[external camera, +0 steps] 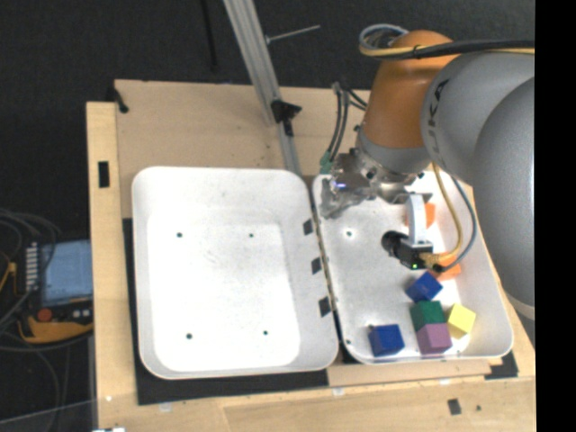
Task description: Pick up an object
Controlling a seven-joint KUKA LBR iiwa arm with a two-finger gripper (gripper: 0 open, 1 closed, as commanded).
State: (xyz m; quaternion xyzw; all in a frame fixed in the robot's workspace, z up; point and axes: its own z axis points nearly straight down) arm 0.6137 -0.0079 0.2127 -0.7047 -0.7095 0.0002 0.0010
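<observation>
Several small blocks lie in the right bin [360,250], toward its near right corner: a blue block [423,287], a green one [428,313], a yellow one [461,319], a purple one [434,337] and a second blue block [385,339]. Orange pieces [447,269] show partly behind the arm's cabling. My gripper [335,196] hangs over the far left corner of the right bin, close to the wall shared with the left bin and well apart from the blocks. The wrist hides much of it.
The left bin [153,241] is a shallow white tray beside the right one. A slanted metal pole [256,57] rises behind the bins. The arm's grey and orange body [432,88] covers the right bin's far right part.
</observation>
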